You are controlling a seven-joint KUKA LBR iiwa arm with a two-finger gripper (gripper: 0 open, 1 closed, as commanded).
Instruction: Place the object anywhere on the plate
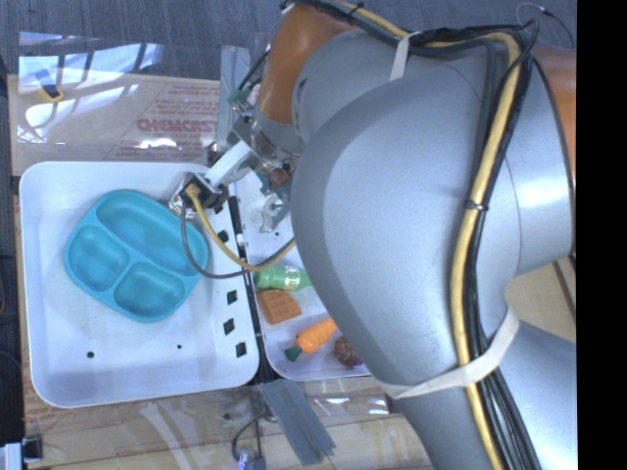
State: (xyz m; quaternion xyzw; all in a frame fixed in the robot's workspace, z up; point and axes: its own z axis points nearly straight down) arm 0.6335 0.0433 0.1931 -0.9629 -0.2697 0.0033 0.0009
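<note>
- Bench from above, in the camera view: two white bins side by side. We see a blue plate [137, 253] with three compartments lying flat in the left bin [49, 360], and nothing rests on it.

- Where is the thing we must place?

- We judge it to be one of the small food pieces in the right bin [280, 366]: a green piece [279, 280], a waffle square [279, 306] just below it, then a carrot [315, 336] and a brown piece [345, 351] nearer the front wall. All lie across the divider from the plate. We cannot tell which one is meant.

- And the claw?

- The claw [266, 202] hangs over the divider between the bins, above the green piece and near the plate's right rim. The bulky grey arm [411, 213] covers most of the right bin. We cannot tell whether the claw is wide or narrow, and we see nothing held in it.

- What could go wrong from here?

- The pieces lie close together, so we think a descent may nudge a neighbour or catch two at once. The rounded green piece and carrot look likely to roll out of a weak grip. Working so close to the divider, the claw could strike that wall. A piece let go early would land on the bin floor beside the plate, not on it.
</note>
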